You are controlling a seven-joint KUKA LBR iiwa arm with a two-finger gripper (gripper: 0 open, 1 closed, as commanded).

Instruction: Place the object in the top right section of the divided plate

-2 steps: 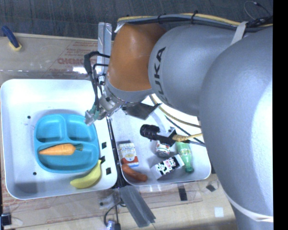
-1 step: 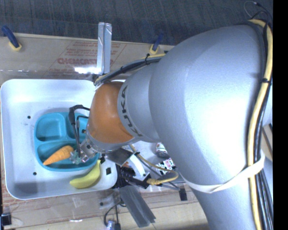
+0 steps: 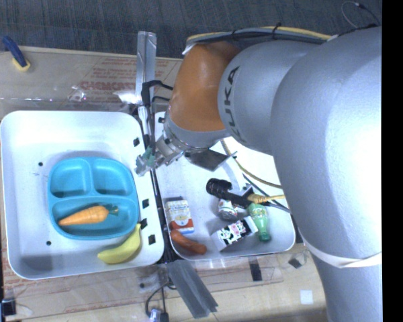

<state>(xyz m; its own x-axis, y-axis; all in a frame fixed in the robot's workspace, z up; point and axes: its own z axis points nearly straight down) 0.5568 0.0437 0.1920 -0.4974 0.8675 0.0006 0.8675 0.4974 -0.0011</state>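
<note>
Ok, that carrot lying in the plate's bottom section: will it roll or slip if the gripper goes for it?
The carrot looks tapered and round, so it probably rolls in a curve if nudged. Its glossy skin suggests smooth plastic, likely slippery. The blue plate has ridges that should contain it.

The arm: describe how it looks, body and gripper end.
The arm is bulky, rounded and glossy grey, with a broad orange band above the wrist and dark KUKA lettering beside it. A thin black cable runs along its top. The gripper is small, metallic grey.
</note>
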